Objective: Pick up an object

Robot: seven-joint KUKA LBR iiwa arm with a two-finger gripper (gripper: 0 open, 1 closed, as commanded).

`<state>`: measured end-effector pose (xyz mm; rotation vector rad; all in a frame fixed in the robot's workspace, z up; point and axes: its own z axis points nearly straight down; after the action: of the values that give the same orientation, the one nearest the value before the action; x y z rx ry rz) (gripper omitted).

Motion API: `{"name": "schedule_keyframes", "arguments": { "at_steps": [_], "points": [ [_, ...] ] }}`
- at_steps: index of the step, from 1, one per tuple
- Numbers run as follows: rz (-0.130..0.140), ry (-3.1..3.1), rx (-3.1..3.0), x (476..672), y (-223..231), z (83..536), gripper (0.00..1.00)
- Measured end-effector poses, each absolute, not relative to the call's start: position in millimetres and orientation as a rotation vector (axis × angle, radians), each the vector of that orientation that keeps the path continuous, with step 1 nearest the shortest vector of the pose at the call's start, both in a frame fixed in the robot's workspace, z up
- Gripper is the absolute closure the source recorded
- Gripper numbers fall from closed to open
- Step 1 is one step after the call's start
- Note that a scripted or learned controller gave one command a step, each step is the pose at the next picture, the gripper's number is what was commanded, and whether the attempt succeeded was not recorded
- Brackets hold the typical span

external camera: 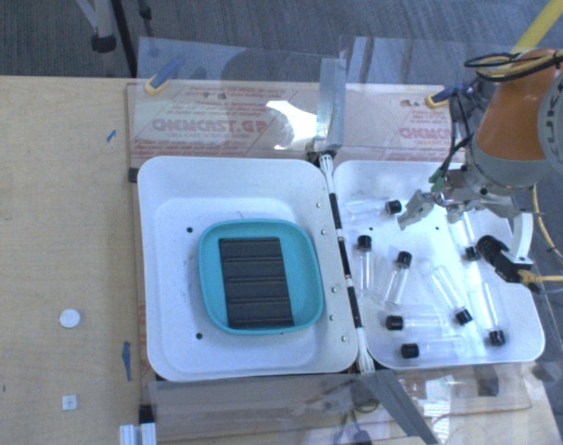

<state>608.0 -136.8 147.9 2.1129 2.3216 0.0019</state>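
Observation:
Several clear vials with black caps lie scattered in the right white bin (531, 341), for example one vial (398, 276) near the middle and another vial (451, 299) to its right. My gripper (455, 222) hangs over the upper right part of this bin, below the orange band of the arm (508, 109). A capped vial (392, 208) lies just left of the gripper and another cap (469, 253) just below it. I see nothing held in the gripper.
The left white bin (160, 248) holds a teal tray (211, 276) with a dark ribbed insert (255, 283). A raised divider (341, 248) separates the bins. Clear plastic panels stand behind them. Cables hang off the arm at the right.

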Motion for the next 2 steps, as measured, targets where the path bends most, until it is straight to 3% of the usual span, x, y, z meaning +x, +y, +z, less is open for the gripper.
{"name": "schedule_keyframes", "arguments": {
  "at_steps": [1,2],
  "points": [
    [0.006,2.348,2.08,570.0,-158,88,0.0],
    [0.001,2.392,2.038,526.5,-151,92,0.0]
  ]
}}
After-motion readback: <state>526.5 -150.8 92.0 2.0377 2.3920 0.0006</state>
